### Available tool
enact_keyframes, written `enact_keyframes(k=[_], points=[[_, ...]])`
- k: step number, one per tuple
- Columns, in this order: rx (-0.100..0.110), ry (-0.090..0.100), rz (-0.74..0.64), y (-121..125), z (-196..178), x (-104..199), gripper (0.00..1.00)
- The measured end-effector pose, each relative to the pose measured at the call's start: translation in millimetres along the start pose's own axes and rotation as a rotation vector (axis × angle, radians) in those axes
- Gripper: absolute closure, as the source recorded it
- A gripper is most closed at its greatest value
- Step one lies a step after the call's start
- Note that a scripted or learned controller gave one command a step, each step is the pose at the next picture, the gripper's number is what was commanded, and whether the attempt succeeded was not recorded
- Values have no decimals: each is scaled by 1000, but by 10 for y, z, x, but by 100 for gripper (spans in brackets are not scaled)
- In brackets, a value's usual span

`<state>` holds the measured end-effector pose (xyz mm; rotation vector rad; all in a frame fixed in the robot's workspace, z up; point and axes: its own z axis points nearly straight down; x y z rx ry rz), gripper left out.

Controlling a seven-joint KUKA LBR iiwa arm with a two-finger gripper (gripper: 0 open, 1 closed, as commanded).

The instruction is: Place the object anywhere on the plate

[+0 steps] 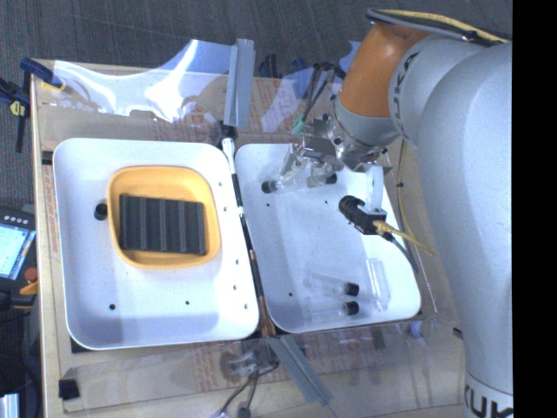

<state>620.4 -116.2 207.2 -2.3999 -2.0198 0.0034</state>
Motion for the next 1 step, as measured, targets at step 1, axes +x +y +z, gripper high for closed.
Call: enact_keyframes(k=[1], points=[[0,0,0,0,-1,0,0]])
